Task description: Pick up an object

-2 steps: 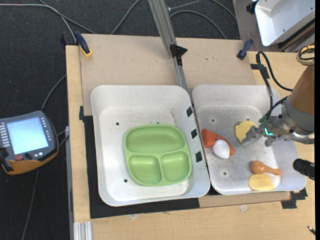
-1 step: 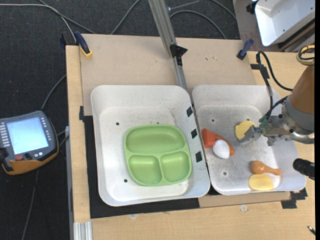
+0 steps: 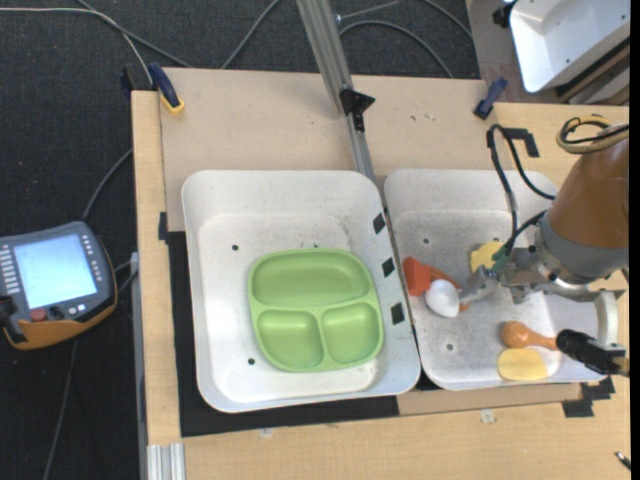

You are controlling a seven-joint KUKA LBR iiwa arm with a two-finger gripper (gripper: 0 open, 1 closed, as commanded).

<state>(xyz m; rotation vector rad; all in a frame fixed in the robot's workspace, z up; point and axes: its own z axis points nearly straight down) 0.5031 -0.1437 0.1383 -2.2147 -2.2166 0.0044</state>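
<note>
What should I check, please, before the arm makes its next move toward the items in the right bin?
1. End effector over the right bin: ok, it sits low beside the white egg-shaped object.
2. Object held: cannot tell, nothing is seen gripped.
3. Nearest target exposed: not ok, the white object touches the orange cone-shaped piece.
4. Other targets reachable: ok, the orange-and-yellow toy lies apart near the front wall; a yellow item is partly hidden behind the arm.
5. Left bin: ok, the green divided plate lies flat, away from the arm.
</note>
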